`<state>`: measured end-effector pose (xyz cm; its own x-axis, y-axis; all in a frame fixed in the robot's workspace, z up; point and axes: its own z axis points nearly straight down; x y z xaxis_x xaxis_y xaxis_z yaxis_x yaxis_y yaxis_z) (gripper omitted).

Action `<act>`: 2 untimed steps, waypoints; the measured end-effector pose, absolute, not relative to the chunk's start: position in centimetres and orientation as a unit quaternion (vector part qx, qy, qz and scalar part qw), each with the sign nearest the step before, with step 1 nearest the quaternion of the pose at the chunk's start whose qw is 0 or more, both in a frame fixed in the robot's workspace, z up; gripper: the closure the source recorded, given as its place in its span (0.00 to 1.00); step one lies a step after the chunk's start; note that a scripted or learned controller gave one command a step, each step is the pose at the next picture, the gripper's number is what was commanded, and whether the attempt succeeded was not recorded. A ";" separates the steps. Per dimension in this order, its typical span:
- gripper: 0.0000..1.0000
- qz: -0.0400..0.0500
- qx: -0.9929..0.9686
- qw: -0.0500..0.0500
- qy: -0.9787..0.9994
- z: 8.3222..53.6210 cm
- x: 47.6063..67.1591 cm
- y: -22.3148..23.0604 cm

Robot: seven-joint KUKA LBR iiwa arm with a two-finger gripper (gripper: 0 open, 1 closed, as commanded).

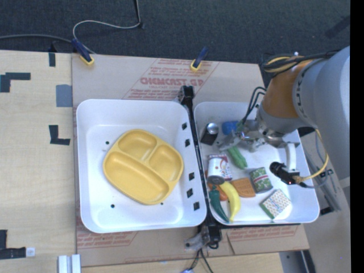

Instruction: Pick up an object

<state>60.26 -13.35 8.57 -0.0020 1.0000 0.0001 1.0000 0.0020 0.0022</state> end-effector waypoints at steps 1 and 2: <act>1.00 0.000 0.707 0.002 0.708 9.6 60.3 -13.5; 1.00 0.000 0.706 0.000 0.708 19.5 58.6 -9.1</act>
<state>58.59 -9.12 19.53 -0.0020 1.0000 0.0000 1.0000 0.0020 -0.0001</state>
